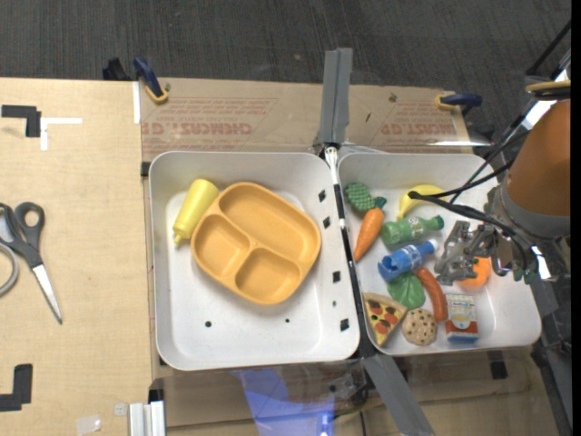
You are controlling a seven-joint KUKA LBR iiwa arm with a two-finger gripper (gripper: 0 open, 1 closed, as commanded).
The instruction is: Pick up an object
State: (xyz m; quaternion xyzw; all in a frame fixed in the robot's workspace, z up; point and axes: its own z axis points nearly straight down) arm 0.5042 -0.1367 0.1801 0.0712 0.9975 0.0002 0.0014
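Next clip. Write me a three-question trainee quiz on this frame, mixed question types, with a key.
1. True or false: the orange three-compartment plastic tray lies in the left white bin.
2. Which item touches the tray's upper-left edge? A) yellow plastic bottle B) toy pizza slice C) round cookie
3. Fill in: the metal two-finger gripper hangs over the ___ white bin, near the red toy sausage.

Key: 1 true; 2 A; 3 right. The carrot, blue bottle and banana also lie in that right bin; whether the gripper's tips hold anything cannot be told.
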